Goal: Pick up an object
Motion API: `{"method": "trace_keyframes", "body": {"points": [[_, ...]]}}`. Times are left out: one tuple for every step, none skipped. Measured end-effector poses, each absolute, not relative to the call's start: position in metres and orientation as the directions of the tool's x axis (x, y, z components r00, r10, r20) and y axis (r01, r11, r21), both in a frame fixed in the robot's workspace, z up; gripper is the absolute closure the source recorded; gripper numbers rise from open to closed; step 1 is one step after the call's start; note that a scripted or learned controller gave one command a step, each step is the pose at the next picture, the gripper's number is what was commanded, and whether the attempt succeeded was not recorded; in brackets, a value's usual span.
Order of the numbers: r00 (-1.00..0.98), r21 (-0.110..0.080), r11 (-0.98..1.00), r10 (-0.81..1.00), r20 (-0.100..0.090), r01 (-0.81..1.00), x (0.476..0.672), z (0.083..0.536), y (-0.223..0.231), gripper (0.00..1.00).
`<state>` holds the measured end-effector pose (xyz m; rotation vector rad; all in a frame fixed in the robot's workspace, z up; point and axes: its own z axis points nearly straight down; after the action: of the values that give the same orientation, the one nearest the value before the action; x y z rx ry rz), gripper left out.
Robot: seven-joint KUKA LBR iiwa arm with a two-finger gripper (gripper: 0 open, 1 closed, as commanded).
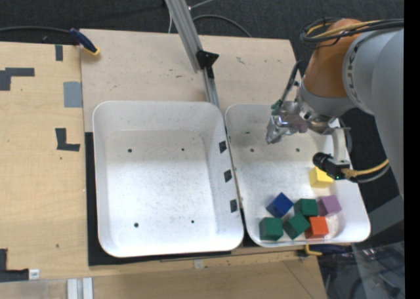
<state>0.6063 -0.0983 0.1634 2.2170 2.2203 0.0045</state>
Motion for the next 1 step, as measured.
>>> {"method": "trace_keyframes", "body": {"points": [[-0.001, 0.005, 0.001, 1.0, -0.001, 1.0, 0.6076, 0.2168, -0.0982, 1.0]]}}
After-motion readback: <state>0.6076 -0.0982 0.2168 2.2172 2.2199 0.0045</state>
